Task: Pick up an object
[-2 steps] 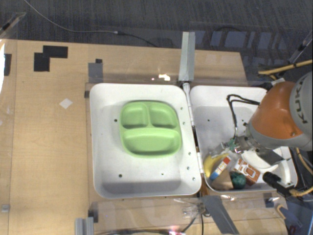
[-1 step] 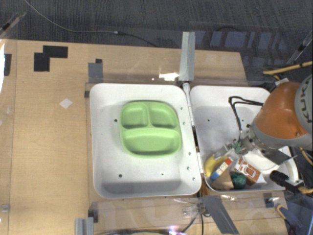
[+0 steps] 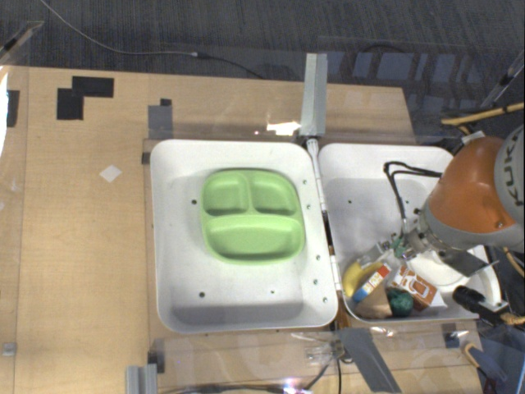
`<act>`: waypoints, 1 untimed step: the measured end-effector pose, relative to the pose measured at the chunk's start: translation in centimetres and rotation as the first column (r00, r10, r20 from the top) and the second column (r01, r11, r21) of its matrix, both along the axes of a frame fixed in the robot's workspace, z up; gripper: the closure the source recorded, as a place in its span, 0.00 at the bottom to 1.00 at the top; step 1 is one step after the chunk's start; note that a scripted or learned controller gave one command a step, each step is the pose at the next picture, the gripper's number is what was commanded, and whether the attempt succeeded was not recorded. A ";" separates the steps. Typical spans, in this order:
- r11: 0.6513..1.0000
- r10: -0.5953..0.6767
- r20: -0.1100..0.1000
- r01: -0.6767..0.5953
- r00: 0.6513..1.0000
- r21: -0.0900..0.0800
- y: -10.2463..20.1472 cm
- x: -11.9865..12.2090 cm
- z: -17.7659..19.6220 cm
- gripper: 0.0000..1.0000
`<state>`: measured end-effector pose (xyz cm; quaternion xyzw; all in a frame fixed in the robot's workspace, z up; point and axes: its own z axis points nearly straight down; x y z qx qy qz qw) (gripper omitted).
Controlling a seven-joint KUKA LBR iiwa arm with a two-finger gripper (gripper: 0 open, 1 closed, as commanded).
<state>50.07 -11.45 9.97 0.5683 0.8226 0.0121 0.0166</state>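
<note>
A heap of small objects lies in the front of the right bin (image 3: 361, 187): a yellow piece (image 3: 354, 277), a red and white packet (image 3: 377, 280), a brown item (image 3: 373, 304), a teal lump (image 3: 401, 302) and an orange and white carton (image 3: 417, 287). My gripper (image 3: 400, 249) hangs low over the back edge of this heap, just above the red and white packet. The wrist and its orange band (image 3: 467, 191) cover the bin's right part. I see nothing lifted off the heap.
The left bin (image 3: 172, 220) holds a green divided plate (image 3: 250, 214) in its middle. A black cable (image 3: 394, 175) loops from the arm over the right bin's back. A grey post (image 3: 314, 97) stands behind the divider between the bins.
</note>
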 end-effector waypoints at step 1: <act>0.988 0.156 0.002 -0.156 0.988 -0.019 1.9 -0.1 0.0 0.00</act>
